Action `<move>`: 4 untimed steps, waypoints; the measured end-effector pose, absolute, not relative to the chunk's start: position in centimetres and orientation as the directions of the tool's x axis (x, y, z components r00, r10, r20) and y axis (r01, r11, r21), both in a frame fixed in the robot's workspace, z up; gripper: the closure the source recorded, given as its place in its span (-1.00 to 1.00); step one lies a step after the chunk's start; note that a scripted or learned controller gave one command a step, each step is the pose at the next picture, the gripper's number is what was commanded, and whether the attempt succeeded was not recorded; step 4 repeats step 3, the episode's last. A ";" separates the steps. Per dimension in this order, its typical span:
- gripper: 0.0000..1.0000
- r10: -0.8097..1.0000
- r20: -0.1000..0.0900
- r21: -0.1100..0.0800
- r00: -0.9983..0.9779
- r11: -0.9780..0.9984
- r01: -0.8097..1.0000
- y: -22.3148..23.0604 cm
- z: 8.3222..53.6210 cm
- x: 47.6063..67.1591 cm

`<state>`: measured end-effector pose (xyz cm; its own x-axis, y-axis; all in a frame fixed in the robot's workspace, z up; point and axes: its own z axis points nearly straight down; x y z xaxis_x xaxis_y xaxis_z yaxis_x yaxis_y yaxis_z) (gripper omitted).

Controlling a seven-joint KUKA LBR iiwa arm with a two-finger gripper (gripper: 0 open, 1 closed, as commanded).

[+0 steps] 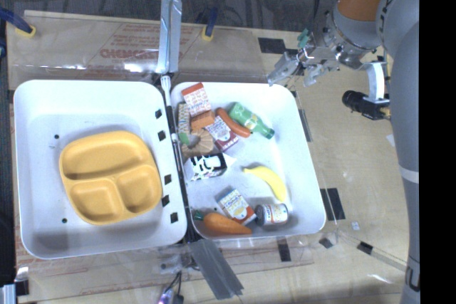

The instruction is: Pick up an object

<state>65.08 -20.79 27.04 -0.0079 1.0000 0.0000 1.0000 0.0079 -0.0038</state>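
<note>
- Gripper [285,71] above the right bin's [308,174] upper right corner, fingers spread open, holding nothing.
- Yellow banana [269,181], carrot [226,224], green bottle [251,120] lying inside.

You see two smooth white plastic bins [43,238], lightly glossy. In the left one, the yellow divided tray [109,174] looks matt plastic. At lower right, the banana [268,181] and carrot [226,225] have a plastic sheen; the small can [273,213] looks metallic.

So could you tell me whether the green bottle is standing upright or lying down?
Lying down: the green bottle rests on its side in the right bin.
</note>
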 end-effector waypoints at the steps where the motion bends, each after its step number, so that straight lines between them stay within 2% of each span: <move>1: -1.00 0.997 -0.003 0.006 -0.075 0.075 0.997 -16.6 9.7 65.4; 2: 1.00 0.997 -0.001 0.006 -0.081 0.081 0.997 -16.4 10.8 65.5; 3: 1.00 0.969 0.000 -0.001 -0.249 0.249 0.969 -11.4 20.5 65.7; 4: 1.00 0.969 0.000 -0.001 -0.249 0.249 0.969 -11.4 20.5 65.7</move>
